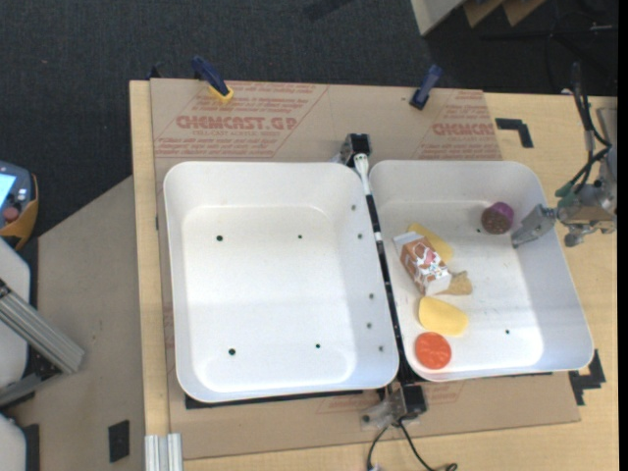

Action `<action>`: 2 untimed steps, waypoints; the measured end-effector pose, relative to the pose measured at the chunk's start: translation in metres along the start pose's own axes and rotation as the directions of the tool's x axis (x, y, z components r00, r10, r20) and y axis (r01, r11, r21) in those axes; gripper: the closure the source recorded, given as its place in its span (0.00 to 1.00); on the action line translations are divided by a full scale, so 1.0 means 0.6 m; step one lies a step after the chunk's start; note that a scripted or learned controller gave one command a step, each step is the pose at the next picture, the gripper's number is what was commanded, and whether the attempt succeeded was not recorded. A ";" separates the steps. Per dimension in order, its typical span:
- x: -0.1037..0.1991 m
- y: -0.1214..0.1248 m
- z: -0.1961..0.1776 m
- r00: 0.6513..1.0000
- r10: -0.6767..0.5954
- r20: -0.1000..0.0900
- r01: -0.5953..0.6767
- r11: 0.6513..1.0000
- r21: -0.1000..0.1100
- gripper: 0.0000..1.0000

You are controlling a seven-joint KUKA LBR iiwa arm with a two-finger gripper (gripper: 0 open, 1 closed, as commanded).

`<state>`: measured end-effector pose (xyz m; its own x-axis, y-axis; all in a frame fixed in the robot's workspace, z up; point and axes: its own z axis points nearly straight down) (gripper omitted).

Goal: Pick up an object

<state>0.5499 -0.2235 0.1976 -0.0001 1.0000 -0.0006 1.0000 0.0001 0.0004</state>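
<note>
floor: dark carpet (78, 57) | bench: brown board (294, 111) | clamps: two blue (211, 78)

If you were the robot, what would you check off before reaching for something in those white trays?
1. Things to pick lie in the right white bin: ok.
2. Nearest target, the small round purple object, lies apart from the rest: ok.
3. Gripper sits at the bin's right rim, beside the purple object: ok.
4. Gripper carries nothing already: cannot tell.
5. The small white and red-brown carton has room around it: not ok, it touches the yellow pieces.
6. The round red-orange object is away from the wall: not ok, it lies at the near rim.
</note>
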 end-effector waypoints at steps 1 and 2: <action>0.092 -0.030 0.171 1.000 0.000 0.001 0.000 1.000 -0.002 0.00; 0.204 0.093 0.187 1.000 -0.008 0.004 0.008 1.000 -0.008 0.00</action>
<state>0.6058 -0.1010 0.0853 -0.0086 1.0000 -0.0048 0.9999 0.0086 0.0081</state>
